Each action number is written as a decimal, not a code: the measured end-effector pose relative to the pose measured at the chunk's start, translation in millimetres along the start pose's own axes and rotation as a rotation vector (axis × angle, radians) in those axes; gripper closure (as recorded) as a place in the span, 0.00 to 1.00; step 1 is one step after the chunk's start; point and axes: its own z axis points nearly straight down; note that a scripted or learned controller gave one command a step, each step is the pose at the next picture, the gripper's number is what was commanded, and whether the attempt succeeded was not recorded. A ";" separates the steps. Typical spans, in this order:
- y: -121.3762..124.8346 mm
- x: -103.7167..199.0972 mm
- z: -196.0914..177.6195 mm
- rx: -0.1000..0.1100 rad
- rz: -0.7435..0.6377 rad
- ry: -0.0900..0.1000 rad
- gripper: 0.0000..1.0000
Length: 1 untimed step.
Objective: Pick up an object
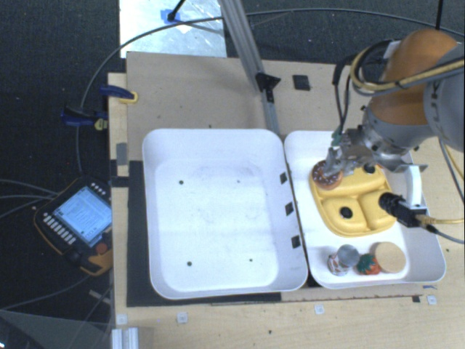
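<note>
Two white bins sit on the table; in the right bin (305,195), the jaws (336,160) hover over a brown disc (326,174) atop a yellow moulded piece (356,202); their state I cannot tell.

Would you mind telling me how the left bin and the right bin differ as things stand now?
The left bin shows a bare white floor with a few dark dots; the right bin holds a yellow object and small items along its near edge. The arm hangs over the right bin, not the left. Both are shallow, white and rounded.
</note>
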 end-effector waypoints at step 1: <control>13.6 51.9 10.5 0.000 -0.001 0.000 1.00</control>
